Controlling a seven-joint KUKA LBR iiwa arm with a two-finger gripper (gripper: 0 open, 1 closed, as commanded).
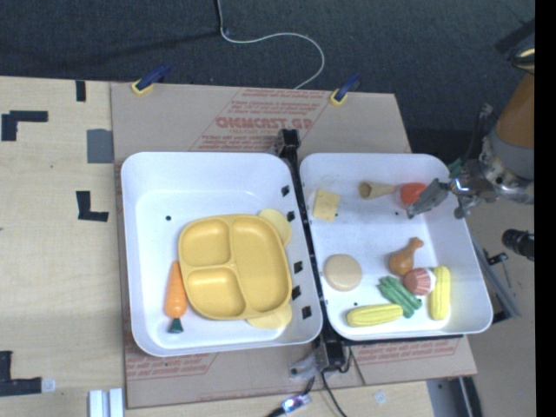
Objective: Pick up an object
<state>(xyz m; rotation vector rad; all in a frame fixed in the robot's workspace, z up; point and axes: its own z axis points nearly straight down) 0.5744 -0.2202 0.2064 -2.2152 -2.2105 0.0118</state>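
Two bins (139,181), one tray (234,263), two corn cobs (375,315), one carrot (175,292).

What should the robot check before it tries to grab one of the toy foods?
1. Hand is over the right bin: ok, it sits at the bin's upper right part.
2. Something is within easy reach: ok, an orange-red piece lies right beside the hand.
3. Hand already holds something: cannot tell, the view is too blurred there.
4. Room around the drumstick: ok, it lies apart from the cone and the round bun.
5. Room around the green beans: not ok, they are crowded against the two corn cobs and a pinkish ball.
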